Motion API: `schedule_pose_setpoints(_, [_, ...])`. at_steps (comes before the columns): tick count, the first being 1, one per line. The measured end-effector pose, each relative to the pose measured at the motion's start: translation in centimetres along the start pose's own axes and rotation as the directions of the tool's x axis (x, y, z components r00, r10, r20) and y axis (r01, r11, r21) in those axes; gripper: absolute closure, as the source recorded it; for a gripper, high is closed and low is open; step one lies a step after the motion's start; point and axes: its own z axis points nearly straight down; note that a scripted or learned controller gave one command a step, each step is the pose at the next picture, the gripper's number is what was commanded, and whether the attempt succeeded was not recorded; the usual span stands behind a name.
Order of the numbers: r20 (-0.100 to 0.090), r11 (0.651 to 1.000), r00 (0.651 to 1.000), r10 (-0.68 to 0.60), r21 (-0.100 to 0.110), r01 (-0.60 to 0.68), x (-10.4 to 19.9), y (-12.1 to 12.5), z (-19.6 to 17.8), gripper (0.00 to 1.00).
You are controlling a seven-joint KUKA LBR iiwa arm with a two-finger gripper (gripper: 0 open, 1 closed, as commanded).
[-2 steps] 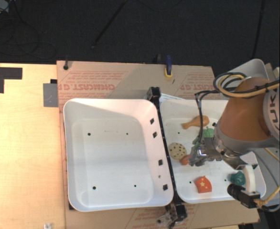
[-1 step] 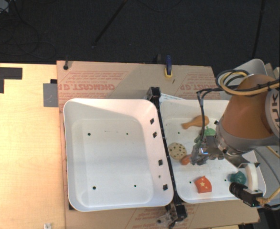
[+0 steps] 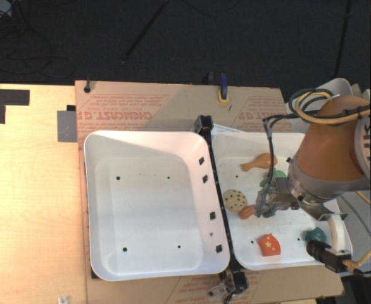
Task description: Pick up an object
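My gripper [image 3: 265,206] reaches down into the right bin [image 3: 249,258] from the right, under the orange-banded wrist. Its tips are low among the objects, beside a small orange-red piece [image 3: 246,212] that lies just to their left. A round speckled cookie [image 3: 234,199] sits left of that piece. An orange, duck-shaped toy [image 3: 259,163] lies toward the back of the bin. A red block with a yellow mark [image 3: 270,245] rests near the front wall. A teal object [image 3: 316,235] lies at the front right. A green item [image 3: 266,183] is partly hidden behind the gripper.
The left bin [image 3: 100,170] stands beside the right one, parted by a black clamp rail [image 3: 212,189]. Both rest on cardboard [image 3: 141,109] over a wooden bench. The arm's bulky body [image 3: 328,151] overhangs the right bin's right half.
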Motion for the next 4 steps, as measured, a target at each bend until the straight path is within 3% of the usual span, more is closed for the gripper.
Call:
schedule_pose_setpoints(1, [0.003, 1.0, 1.0, -0.005, -0.006, 0.005, -10.4, 0.7, 2.6, 1.0])
schedule_pose_setpoints(2, [0.0, 1.0, 1.0, -0.008, -0.006, 0.008, -10.0, 0.7, 1.5, 1.0])
schedule_pose_setpoints(3, [0.0, 1.0, 1.0, -0.02, -0.011, 0.02, -3.1, 1.7, -2.8, 1.0])
schedule_pose_setpoints(4, [0.0, 1.0, 1.0, -0.022, -0.021, 0.022, 3.9, -0.2, -20.2, 1.0])
